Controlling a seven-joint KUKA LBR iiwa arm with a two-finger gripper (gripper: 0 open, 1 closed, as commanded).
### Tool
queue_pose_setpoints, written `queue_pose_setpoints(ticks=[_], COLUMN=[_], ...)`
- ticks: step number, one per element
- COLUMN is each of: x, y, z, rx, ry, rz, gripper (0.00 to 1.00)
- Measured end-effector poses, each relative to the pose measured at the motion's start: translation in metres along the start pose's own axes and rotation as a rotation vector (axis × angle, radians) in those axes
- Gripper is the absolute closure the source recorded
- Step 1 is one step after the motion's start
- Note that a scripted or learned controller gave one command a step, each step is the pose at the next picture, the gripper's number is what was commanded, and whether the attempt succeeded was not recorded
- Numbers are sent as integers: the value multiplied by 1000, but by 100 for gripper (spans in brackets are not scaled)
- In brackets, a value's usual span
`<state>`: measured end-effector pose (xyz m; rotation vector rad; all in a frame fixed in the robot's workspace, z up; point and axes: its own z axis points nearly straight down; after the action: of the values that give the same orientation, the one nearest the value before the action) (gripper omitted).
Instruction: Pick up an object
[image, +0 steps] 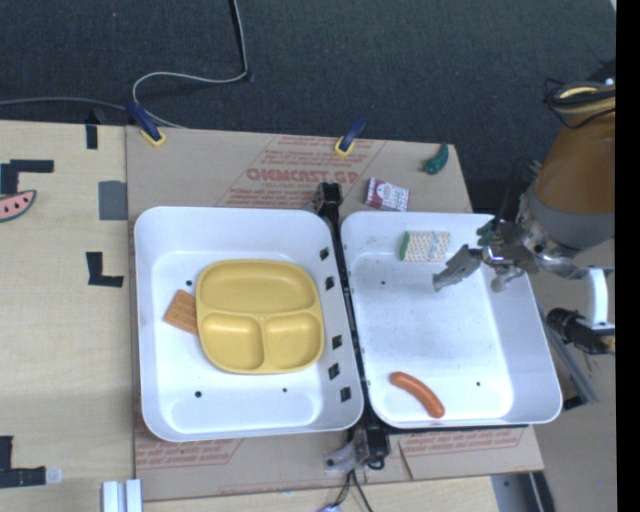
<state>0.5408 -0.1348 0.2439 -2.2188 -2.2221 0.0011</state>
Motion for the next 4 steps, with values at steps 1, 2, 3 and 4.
queue_pose_setpoints(ticks=[1,2,3,4], x=[-12,-35,-37,-36], y=[15,-8,-8,-8], z=[94,158,148,148], rx=[2,-3,-6,-6], ry=[0,0,-4,-4], rz=[1,1,2,2], gripper=[0,0,100,0])
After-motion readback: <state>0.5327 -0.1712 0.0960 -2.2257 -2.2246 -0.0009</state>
